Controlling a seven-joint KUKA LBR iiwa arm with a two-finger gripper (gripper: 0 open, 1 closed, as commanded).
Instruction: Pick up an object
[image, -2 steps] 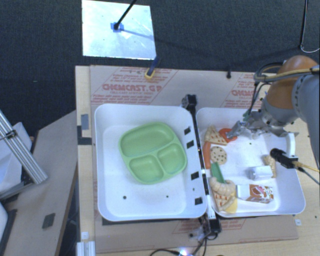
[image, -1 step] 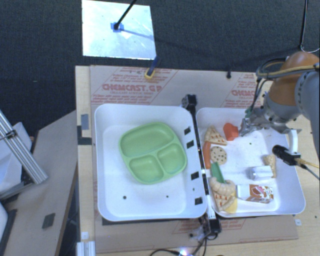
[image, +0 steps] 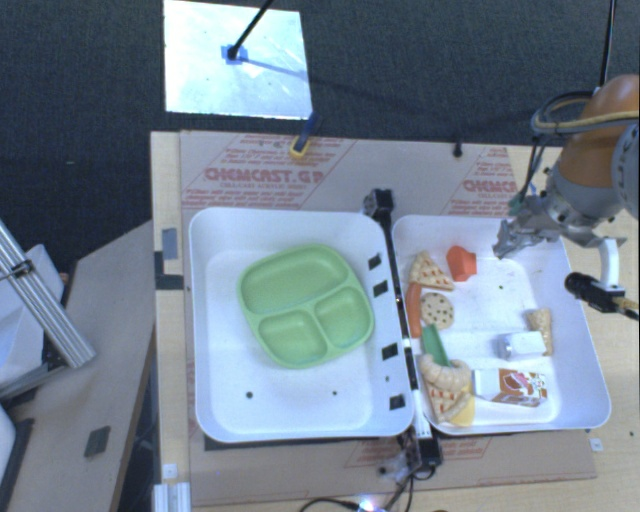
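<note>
1. Looking down from the fixed camera, the worktop (image: 170, 300) carried two white bins side by side — the left bin (image: 215, 400) held a green divided plate (image: 305, 303).
2. The right bin (image: 585, 370) held the toy foods: an orange piece (image: 461, 262), a pizza slice (image: 430, 271), a cookie (image: 436, 310), a cracker (image: 541, 322), a small carton (image: 517, 385).
3. The tool (image: 512, 240) hovered over the right bin's far corner, near the orange piece — whether its fingers were apart or together, I could not tell.

Even, bright overhead light — soft shadows, slight blur, white bins (image: 300, 425) glaring.
</note>
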